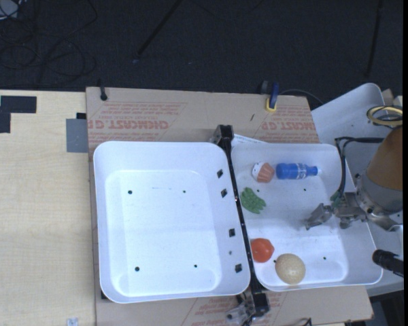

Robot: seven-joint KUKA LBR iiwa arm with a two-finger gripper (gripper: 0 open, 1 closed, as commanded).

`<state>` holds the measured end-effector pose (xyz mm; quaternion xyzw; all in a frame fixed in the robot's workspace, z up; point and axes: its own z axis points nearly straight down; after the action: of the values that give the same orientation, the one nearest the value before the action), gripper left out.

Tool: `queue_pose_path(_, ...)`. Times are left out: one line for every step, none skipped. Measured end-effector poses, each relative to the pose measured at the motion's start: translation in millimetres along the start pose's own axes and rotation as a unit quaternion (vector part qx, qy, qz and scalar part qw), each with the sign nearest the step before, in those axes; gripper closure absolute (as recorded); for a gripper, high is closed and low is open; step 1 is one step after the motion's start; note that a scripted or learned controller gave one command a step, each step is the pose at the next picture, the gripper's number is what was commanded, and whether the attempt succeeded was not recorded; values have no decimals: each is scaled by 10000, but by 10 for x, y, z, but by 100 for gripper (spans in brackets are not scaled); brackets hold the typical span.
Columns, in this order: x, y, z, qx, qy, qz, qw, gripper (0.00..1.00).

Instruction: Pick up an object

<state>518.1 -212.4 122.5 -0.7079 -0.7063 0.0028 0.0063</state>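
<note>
Camera view: cardboard [149, 117] reads roughly "CHEMCAST GP" (inverted); hand [319, 217] grip state indiscernible.

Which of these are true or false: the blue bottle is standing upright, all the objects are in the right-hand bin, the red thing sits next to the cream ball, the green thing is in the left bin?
1. The blue bottle stands upright. False: it lies on its side.
2. All the objects are in the right bin. True.
3. The red object sits beside the cream ball. True: both are near that bin's front edge.
4. The green object is in the left bin. False: it lies in the right bin, close to the divider.
</note>
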Motion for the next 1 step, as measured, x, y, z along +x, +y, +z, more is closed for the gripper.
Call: queue_pose_path(-12,41,-55,-50,-19,-8,10000,0)
